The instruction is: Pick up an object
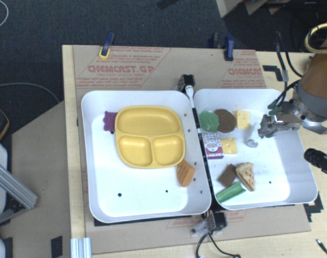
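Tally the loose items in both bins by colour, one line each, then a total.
Yellow: 3 (tray, two cheese blocks)
Green: 2
Brown: 3
Purple: 1
Tan wedge: 1
Pink packet: 1
Total: 11

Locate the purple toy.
The small purple toy lies in the left white bin, touching the left edge of the yellow divided plastic tray.

Red lettering reading "CHEMCAST GP" is printed on the brown protective sheet [153,63] covering the bench, behind the left bin. The print is repeated at the right but is cut off there and cannot be fully read.
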Available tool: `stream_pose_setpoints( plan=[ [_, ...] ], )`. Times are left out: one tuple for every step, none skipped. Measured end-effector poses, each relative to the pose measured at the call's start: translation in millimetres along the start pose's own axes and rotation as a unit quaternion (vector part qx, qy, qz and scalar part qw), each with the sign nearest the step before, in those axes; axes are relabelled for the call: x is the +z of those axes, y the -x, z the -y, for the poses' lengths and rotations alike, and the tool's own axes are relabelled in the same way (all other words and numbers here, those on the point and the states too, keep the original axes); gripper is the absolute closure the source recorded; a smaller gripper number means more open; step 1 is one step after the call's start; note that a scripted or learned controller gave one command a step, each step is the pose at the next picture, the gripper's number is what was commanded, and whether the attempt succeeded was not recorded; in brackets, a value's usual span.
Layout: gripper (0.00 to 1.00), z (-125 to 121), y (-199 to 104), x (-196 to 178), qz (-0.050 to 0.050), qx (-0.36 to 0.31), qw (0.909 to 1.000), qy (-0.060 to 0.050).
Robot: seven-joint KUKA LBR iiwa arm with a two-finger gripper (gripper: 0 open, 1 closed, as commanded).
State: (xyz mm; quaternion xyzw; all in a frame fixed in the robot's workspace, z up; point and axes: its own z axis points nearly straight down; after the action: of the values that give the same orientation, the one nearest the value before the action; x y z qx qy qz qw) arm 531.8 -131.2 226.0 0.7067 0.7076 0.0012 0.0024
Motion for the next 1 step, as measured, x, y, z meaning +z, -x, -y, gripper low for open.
stream_pose_setpoints(
  plan=[
    [1.00, -0.3, -43.5, 1.3, -0.002, -0.002, 1.0000, -0.003]
  ],
)
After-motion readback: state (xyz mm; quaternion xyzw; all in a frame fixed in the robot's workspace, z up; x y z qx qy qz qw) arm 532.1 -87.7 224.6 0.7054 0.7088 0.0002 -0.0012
